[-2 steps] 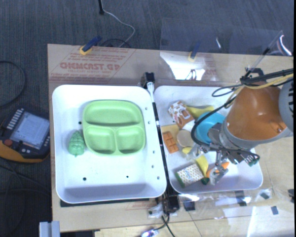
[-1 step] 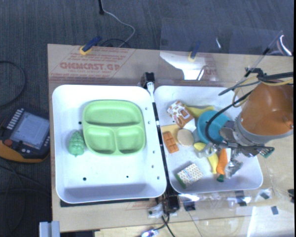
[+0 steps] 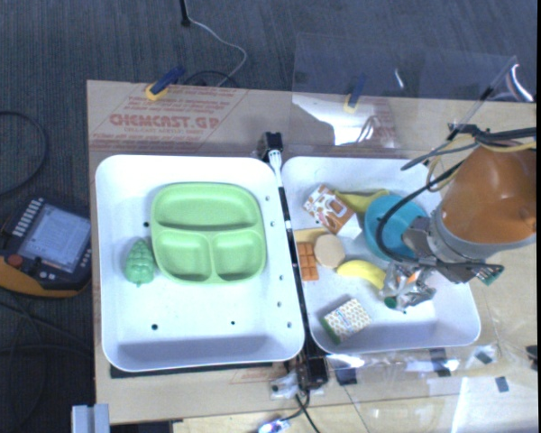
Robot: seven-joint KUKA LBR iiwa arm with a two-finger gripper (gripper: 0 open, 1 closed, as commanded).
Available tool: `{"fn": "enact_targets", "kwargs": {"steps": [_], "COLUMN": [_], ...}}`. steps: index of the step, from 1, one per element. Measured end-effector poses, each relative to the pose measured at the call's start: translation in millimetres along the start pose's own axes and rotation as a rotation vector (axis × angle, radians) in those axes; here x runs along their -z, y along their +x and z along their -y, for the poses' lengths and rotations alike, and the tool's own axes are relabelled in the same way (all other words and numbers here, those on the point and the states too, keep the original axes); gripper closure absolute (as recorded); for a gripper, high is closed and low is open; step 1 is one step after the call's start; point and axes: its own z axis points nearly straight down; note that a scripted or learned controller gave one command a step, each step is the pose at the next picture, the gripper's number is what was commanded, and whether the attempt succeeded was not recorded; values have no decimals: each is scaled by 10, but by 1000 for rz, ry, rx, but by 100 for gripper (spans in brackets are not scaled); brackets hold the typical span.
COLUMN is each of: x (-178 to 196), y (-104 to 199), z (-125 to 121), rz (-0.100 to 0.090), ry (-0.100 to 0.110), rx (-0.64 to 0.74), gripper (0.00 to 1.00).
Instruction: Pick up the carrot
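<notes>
Behind both bins, cardboard (image 3: 176, 120) reads roughly "DIGMCAST.GP" in red print.

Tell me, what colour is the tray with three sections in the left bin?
Light green. The tray shows best in the camera view.

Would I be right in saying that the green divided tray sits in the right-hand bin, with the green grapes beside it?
Not quite: the camera view shows the green divided tray in the left bin, not the right one. The rest holds: the green grapes lie beside it, at its left edge.
</notes>
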Motion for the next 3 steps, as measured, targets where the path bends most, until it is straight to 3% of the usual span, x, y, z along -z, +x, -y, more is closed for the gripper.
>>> {"fn": "enact_targets", "kwargs": {"steps": [1,2,3], "x": [-6,85,81], "y": [1,-14,-13], "z": [-3,-5,-7], "rz": [0,1,1], "ry": [-1,0,-1], "rx": [0,-1,-1], "gripper": [0,100,0]}}
